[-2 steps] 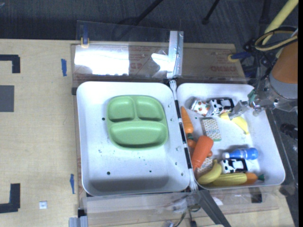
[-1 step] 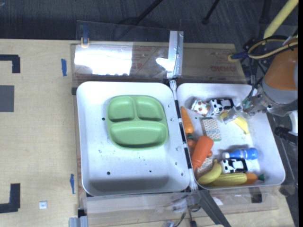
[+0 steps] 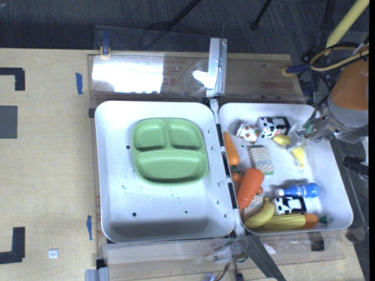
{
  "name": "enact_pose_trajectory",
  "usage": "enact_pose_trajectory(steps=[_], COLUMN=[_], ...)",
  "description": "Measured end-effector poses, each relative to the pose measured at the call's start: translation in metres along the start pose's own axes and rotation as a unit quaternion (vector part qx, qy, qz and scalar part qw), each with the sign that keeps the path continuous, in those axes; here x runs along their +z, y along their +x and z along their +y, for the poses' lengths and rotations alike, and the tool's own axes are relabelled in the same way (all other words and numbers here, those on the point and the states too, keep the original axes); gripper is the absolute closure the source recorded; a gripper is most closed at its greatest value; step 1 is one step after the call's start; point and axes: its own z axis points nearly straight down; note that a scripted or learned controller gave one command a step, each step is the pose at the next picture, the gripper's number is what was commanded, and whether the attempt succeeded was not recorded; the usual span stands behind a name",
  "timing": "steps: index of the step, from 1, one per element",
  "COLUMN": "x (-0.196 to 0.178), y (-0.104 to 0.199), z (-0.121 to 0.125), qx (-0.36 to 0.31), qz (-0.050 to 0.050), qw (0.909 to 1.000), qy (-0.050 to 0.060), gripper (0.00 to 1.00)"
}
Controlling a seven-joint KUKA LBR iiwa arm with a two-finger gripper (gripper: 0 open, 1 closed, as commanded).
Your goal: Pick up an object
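Observation:
The right bin [image 3: 334,174] holds several toys. A large orange carrot [image 3: 251,186] lies at its left, with a smaller carrot [image 3: 232,151] along the divider. A banana [image 3: 261,214] and a yellow corn cob [image 3: 287,222] lie at the front. A blue bottle [image 3: 299,190] rests above a black-and-white cow toy [image 3: 289,204]. A second cow toy [image 3: 273,126] sits at the back, next to a red-and-white toy [image 3: 248,132]. A speckled cracker [image 3: 261,158] lies mid-bin. My gripper [image 3: 307,132] hangs low over the bin's back right, between two small yellow pieces [image 3: 298,154].
The left bin [image 3: 111,174] carries a green divided plate [image 3: 170,150]. A clear panel and a metal post [image 3: 217,66] stand behind the bins. Cables and the arm's orange band [image 3: 351,86] crowd the right side.

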Motion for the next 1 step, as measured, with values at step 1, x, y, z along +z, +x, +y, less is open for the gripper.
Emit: enact_pose_trajectory(steps=[1], x=[-0.1166], y=[0.0701], z=[-0.0076], qx=[0.028], qz=[-0.002], qw=[0.9996], qy=[-0.003], gripper=[1.0])
